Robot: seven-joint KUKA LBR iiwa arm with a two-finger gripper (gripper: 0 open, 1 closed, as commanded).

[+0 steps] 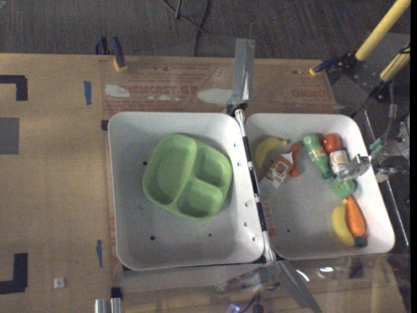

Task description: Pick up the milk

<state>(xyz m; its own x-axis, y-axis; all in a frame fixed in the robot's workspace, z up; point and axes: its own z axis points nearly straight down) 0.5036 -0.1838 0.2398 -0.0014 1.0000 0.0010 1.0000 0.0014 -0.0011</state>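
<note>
The milk [279, 170] is a small white carton with orange print. It lies on its side in the right bin [306, 230], towards the bin's left wall and just right of a yellow banana [266, 150]. My gripper [356, 167] is low at the right side of the same bin, well to the right of the milk. It sits beside a red-capped bottle [335, 155] and above a small green item [343, 188]. Nothing is visibly held.
A green bottle [317, 154] lies between the milk and the gripper. A carrot [355, 219] and a yellow fruit [340, 224] rest at the bin's lower right. The left bin [130, 233] holds a green divided plate [188, 175]. A metal divider [251, 175] separates the bins.
</note>
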